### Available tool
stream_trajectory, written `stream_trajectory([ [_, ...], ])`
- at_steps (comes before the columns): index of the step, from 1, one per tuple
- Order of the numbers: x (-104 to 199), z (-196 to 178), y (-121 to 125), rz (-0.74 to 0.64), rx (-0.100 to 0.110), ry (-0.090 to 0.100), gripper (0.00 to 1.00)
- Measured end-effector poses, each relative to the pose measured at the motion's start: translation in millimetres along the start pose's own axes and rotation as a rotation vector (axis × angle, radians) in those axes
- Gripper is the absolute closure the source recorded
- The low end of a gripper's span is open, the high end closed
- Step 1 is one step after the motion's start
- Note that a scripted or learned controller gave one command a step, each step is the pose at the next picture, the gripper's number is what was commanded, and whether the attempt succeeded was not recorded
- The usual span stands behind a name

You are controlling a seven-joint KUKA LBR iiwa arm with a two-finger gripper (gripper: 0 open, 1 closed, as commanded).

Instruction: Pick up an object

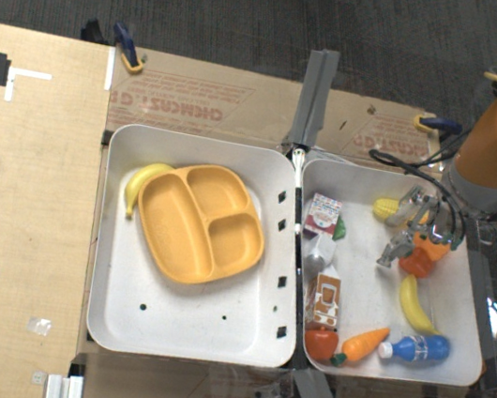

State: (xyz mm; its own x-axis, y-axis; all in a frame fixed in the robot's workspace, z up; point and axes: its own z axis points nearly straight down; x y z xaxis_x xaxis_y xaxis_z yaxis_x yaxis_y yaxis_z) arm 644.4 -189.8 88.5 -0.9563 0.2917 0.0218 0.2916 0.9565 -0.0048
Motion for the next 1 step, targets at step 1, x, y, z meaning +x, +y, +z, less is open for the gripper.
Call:
stream_trajectory([
  [1, 56.6, -3.2, -17.6, 0.003, -0.004, -0.026, 0.00],
])
